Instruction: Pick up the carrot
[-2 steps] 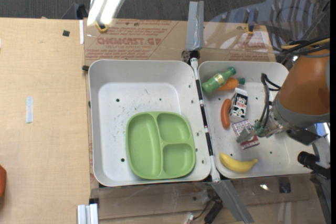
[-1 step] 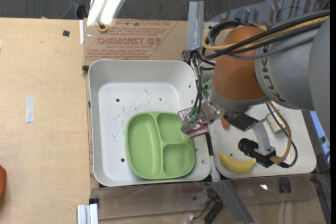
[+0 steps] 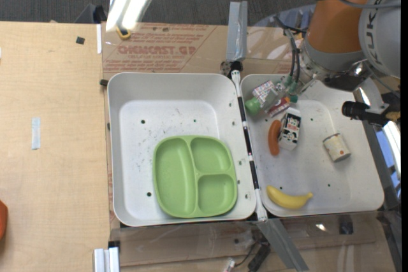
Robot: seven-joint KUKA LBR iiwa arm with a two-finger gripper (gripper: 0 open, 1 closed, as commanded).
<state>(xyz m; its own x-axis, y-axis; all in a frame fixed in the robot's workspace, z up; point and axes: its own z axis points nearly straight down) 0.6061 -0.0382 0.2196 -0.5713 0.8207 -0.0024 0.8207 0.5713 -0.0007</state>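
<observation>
Bench (image 3: 51,137) pale wood | floor dark carpet | carrot (image 3: 274,137) right bin | hand (image 3: 285,93) state unclear

arm (image 3: 347,16) reaches in from the right; gripper (image 3: 288,90) low

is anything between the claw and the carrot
Nothing lies over the carrot, but it is hemmed in: a small milk carton touches its right side, and a clear wrapped packet sits just above it, near the claw.
</observation>
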